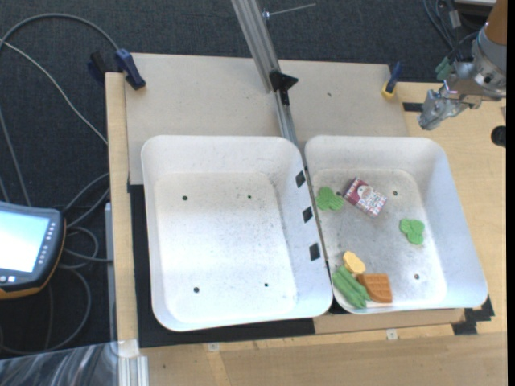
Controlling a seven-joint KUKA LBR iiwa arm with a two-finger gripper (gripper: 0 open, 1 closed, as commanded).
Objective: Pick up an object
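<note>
At the near edge of the right bin [463,240] an orange waffle-like block [377,287] lay in the front corner, touching a long green piece [349,286] that rested beside it against the bin's front-left wall. Just behind those two sat a small yellow piece [353,261], close to the green one. Farther back and toward the right wall a green leaf-shaped item [413,230] lay on its own, well apart from the cluster. Beyond it, near the middle of the bin floor, a small pink and white carton [365,196] lay tilted, with another green leaf-shaped piece [328,199] just to its left, near the dividing wall. The left bin [161,215] stood alongside, its rim touching the right bin's. Behind both bins a pale board [209,95] covered the bench, crossed by a slanted metal rail [256,34]. Farthest off, at the upper right, the gripper [435,112] hung above the bench beyond the right bin's far corner, clear of every object and carrying nothing; whether it was spread or closed could not be told at that size.
</note>
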